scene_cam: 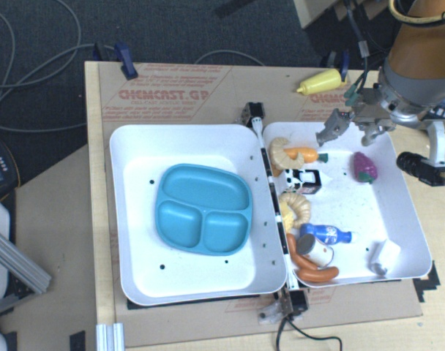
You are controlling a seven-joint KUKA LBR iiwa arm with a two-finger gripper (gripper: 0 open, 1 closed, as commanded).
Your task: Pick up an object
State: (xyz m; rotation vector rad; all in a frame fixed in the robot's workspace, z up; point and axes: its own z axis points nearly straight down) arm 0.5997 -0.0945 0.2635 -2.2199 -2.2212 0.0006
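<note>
- Gripper (352, 126) of the grey arm hangs over the far edge of the right bin (409, 218), its two fingers spread apart with nothing between them.
- Candidate things lie in that bin: a purple toy (365, 167) near the far right corner, just below the gripper; an orange carrot (303, 153) by the far left corner; a black-and-white toy (305, 181) beside it.
- Along the bin's left edge sit a tan pastry-like piece (294, 208), a blue bottle (326, 234) and a sausage (318, 273) at the near left corner.
- A blue divided plate (203, 208) rests in the middle of the left bin (131, 196).
- Judged from this, the approach step is in hand and no grasp is made; the next move calls for lowering over one thing, likely the purple toy or the carrot, and closing.
- Red print on the counter (164, 90) reads roughly "CHEMCAST"; the rest is too blurred.
</note>
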